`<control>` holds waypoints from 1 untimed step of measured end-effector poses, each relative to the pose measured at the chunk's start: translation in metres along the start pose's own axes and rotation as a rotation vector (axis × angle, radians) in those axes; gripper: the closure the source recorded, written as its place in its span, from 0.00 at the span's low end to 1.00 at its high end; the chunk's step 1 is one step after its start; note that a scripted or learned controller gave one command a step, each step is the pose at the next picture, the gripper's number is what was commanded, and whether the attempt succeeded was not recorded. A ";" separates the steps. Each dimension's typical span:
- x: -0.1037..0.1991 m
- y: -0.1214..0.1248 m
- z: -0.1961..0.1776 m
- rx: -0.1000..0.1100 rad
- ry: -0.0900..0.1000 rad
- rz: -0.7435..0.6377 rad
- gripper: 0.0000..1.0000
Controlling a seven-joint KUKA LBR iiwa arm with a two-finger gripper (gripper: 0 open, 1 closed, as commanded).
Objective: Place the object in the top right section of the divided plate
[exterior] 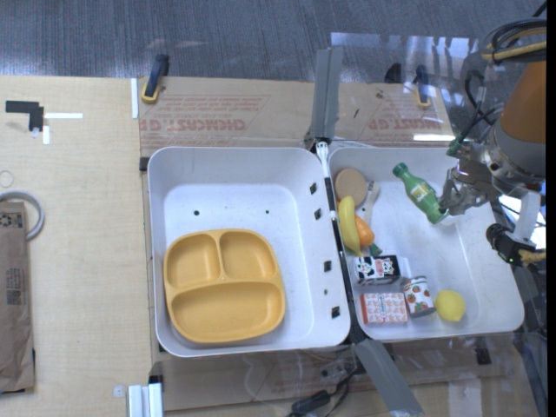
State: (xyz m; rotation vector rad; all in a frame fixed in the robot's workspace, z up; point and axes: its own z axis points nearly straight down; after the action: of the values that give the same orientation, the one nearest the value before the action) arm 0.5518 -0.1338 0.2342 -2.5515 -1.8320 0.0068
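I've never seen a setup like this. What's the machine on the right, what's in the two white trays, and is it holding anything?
One camera looks down at a slant on a bench. On the right is a robot arm, grey and orange, ending in a claw. The claw sits at the base of a green toy bottle in the right bin; whether it grips it I cannot tell. That bin also holds a banana, a small milk carton, a lemon and other toy food. The left bin holds a yellow divided plate.

Tool (453, 200) fingers blurred, indistinct
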 end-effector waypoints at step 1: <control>0.117 -0.048 0.040 0.002 0.001 0.132 1.00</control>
State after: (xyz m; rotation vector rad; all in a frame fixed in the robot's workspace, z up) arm 0.5435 -0.0075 0.1938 -2.6657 -1.6581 0.0082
